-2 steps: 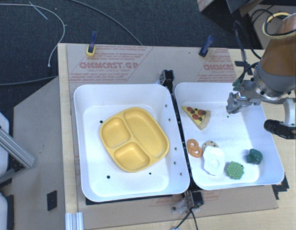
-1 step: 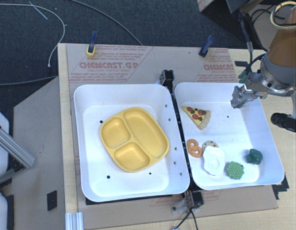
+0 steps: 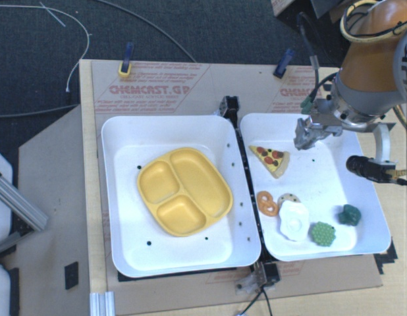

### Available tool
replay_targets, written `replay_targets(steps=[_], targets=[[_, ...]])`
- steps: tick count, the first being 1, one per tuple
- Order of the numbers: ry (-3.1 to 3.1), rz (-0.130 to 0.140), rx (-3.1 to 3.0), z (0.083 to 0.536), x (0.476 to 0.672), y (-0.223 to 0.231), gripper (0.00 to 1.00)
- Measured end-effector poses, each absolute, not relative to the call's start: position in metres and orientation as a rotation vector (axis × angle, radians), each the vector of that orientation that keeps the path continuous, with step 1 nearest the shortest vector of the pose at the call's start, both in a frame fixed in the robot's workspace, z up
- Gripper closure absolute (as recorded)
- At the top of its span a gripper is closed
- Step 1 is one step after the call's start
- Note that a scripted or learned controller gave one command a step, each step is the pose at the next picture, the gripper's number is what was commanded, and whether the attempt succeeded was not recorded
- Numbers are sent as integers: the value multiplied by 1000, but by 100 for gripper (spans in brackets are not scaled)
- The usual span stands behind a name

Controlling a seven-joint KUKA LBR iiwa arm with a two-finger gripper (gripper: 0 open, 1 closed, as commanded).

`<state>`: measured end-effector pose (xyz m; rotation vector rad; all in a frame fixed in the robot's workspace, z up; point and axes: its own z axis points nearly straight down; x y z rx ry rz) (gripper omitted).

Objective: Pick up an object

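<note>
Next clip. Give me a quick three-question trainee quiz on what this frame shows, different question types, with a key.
1. True or false: the yellow divided tray lies in the right bin.
2. Multiple choice: which item lies closest to the gripper? A) pizza slice B) fried egg C) broccoli
3. Fill in: the pretzel lies just to the ____ of the fried egg in the camera view.

Key: 1 false, it lies in the left bin; 2 A; 3 left.
</note>
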<state>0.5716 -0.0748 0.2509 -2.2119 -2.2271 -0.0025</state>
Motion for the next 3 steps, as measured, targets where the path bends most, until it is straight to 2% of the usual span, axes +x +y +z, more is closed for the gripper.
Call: replay_targets(steps=[3], targets=[[-2226, -1, -2213, 260, 547, 81, 100]])
